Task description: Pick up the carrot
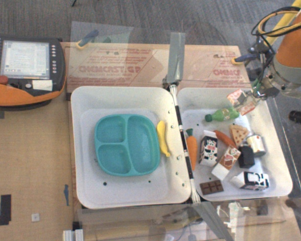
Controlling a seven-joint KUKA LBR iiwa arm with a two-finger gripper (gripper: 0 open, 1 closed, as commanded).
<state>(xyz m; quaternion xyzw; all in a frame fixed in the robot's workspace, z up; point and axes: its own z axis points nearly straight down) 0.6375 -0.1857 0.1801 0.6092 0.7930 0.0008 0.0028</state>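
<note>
The carrot (191,149) is orange with a green top. It lies lengthwise along the left wall of the right bin (278,134), next to the divider between the bins. My gripper (247,102) hangs over the back right part of that bin, well away from the carrot, to its upper right. A small pink-and-white item (236,97) sits right at the gripper's tip; I cannot make out whether it is held.
The right bin also holds a green bottle (221,115), a cow-print carton (208,149), a red-orange stick (224,137), a wedge (238,133), a can (256,143) and a chocolate bar (211,187). In the left bin (83,149) lie a teal divided plate (127,144) and a banana (163,138).
</note>
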